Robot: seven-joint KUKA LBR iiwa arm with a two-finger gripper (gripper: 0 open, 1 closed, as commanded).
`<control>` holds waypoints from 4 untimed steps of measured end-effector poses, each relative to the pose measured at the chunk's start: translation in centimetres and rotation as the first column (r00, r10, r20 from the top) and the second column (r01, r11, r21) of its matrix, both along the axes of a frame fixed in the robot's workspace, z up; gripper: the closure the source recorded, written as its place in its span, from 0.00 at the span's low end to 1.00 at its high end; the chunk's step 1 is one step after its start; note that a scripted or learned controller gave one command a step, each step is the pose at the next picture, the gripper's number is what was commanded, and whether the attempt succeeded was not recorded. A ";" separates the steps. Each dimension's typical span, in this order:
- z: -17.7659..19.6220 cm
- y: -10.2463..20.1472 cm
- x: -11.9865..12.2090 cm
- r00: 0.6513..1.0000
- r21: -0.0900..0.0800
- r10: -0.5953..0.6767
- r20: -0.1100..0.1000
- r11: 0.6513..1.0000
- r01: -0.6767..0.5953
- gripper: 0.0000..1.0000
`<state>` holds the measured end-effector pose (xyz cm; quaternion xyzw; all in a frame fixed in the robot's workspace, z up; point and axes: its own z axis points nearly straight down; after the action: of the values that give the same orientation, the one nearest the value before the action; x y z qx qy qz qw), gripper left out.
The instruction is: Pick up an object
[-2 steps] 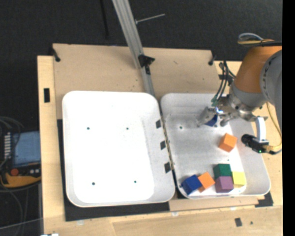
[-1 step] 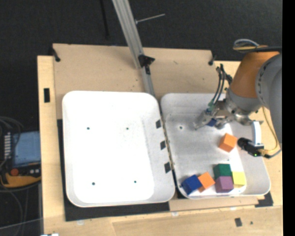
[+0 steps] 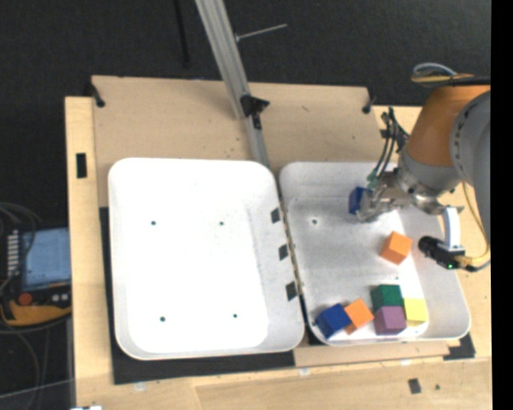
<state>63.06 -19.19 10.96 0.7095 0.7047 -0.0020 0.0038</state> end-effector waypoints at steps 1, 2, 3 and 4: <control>5.7 -1.0 0.7 1.000 0.006 0.006 0.006 1.000 -0.006 1.00; 12.0 -0.4 1.0 1.000 0.006 0.010 0.006 1.000 -0.010 1.00; 17.9 -1.0 1.9 1.000 0.005 0.013 0.007 1.000 -0.013 1.00; 17.8 3.8 2.5 1.000 0.007 0.012 -0.002 1.000 -0.012 1.00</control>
<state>65.60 -15.41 28.79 0.7052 0.7090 -0.0001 0.0006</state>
